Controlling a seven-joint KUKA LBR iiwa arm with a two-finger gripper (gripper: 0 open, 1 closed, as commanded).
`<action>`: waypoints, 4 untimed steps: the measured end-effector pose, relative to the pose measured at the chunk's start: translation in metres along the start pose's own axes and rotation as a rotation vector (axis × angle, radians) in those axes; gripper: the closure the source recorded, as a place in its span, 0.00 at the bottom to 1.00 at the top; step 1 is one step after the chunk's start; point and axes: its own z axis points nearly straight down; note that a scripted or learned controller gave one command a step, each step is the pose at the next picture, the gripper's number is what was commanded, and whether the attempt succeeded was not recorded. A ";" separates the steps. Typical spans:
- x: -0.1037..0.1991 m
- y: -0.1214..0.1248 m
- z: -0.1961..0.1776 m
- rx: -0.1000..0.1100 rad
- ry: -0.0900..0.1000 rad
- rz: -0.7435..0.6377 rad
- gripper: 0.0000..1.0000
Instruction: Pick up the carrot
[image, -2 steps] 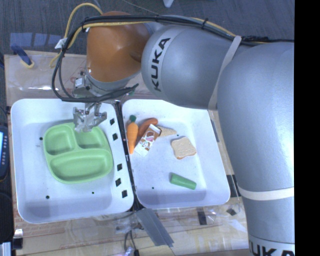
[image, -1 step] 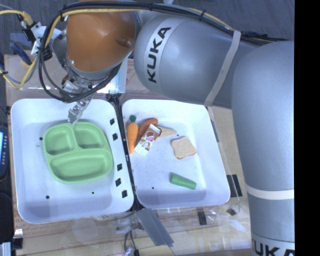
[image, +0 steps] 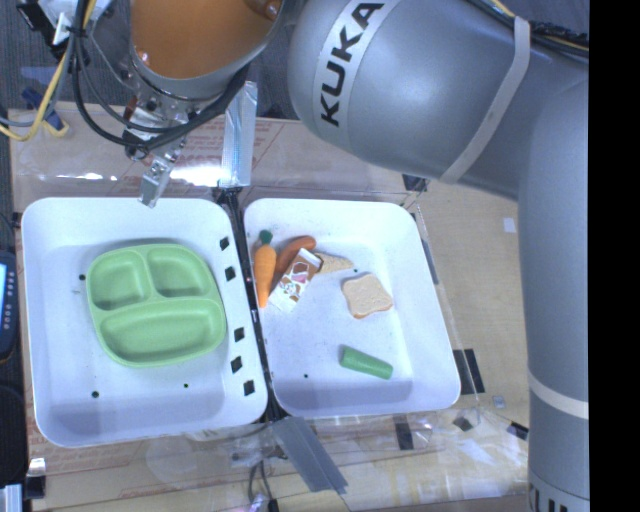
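The carrot (image: 264, 274) is orange with a green top. It lies lengthwise against the left wall of the right bin (image: 420, 300), near the back. A second orange-brown piece (image: 297, 250) lies slanted right beside it, touching a small white and red carton (image: 297, 282). My gripper (image: 153, 183) hangs above the back edge of the left bin (image: 40, 300), well to the left of the carrot and behind it. Nothing is seen held in it. The big grey arm crosses the top of the view.
A green divided plate (image: 155, 303) lies in the left bin. The right bin also holds a bread slice (image: 367, 296) and a green stick (image: 365, 362) near the front. A black ridge (image: 247, 300) separates the bins.
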 end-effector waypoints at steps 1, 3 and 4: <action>-0.008 -0.007 0.082 -0.013 -0.011 -0.161 1.00; -0.006 -0.009 -0.030 -0.004 -0.006 -0.395 1.00; -0.005 -0.007 -0.040 -0.003 -0.006 -0.395 1.00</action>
